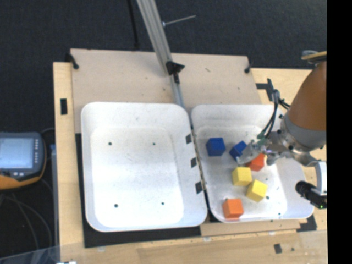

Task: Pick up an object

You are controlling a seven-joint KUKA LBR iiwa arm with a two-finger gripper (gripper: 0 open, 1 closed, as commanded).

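Claw (257, 150) is seen low in right bin (220, 114), crowded by blue cube (238, 149) and orange-red block (257, 161); finger state cannot be told. Yellow cubes (242, 176) lie nearby.

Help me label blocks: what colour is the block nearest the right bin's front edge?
Orange, seen in the camera view.

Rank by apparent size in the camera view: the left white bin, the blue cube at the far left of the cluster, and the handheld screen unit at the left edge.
1. left white bin
2. handheld screen unit, cut off by the frame
3. blue cube
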